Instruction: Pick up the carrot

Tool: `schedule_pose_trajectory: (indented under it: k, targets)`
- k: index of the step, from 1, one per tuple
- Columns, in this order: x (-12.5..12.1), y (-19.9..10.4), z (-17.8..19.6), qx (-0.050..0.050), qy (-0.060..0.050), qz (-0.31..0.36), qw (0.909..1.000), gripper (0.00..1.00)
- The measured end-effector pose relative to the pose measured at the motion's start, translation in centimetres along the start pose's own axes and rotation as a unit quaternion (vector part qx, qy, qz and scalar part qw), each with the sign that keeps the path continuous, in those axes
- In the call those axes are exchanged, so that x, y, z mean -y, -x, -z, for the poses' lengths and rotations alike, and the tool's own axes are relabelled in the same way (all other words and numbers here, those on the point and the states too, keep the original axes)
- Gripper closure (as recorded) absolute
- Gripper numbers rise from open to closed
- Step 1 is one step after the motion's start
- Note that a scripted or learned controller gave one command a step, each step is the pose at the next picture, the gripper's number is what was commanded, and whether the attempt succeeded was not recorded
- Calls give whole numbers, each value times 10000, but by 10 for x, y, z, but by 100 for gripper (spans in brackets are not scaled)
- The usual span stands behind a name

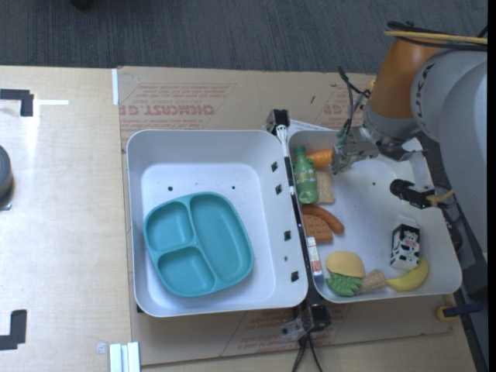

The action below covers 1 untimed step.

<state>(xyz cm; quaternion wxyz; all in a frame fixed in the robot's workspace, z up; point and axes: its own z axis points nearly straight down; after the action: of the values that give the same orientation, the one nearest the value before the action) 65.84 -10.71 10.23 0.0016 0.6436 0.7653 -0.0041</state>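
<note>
carrot (320, 159) at far edge of right bin (364, 196), beside green bottle (304, 178) | near: banana (408, 277), burger (346, 266), milk carton (405, 246) | mid: sausage (325, 218); teal tray (198, 243) in left bin (198, 149) | far: end effector (346, 153) touching carrot's right end, apparently positioned for grasp; clamped or apart: cannot tell

Left bin (203, 142): holds a teal three-compartment plate (199, 243), lying flat.
Right bin (434, 242): green bottle (304, 178) along the left wall, cracker (326, 190) just beside it, hot dog (324, 219) below.
Near edge of right bin: sandwich (346, 273), banana (409, 277), milk carton (404, 247) upright.
Under both bins: cardboard sheet (182, 99).
</note>
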Motion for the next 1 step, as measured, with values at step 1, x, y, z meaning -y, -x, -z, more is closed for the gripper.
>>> schedule_pose_trajectory:
  k: [1]
  targets:
    - [-1, 0, 1, 4, 16, 6, 10000, 0]
